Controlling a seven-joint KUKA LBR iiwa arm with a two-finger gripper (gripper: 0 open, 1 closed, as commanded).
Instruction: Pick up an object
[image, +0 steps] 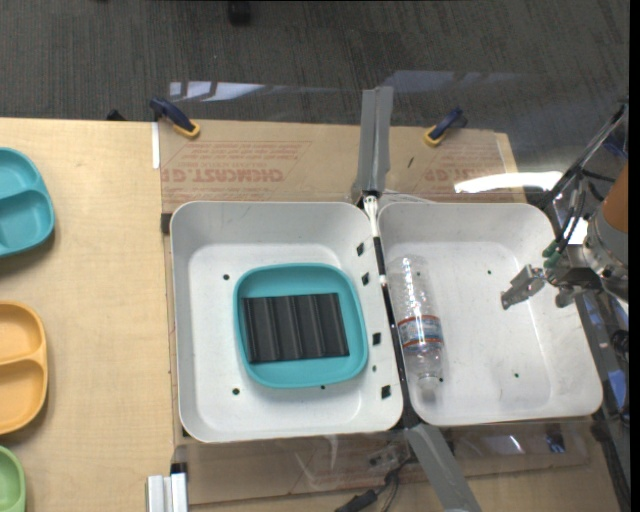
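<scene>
A clear plastic water bottle (417, 325) with a red and blue label lies lengthwise along the left wall of the right bin (560, 400), its cap toward the near edge. My gripper (541, 291) hangs over the right part of that bin, well to the right of the bottle. It is open, with nothing between its fingers (520, 288). In the left bin (200, 390) a teal tray (300, 325) lies flat, holding a dark ridged insert.
Teal (22, 212), orange (20, 365) and green (8, 482) sectioned plates lie on the wooden bench at the far left. Cardboard with two clamps (176, 117) sits behind the bins. A grey divider bar (374, 140) runs between the bins.
</scene>
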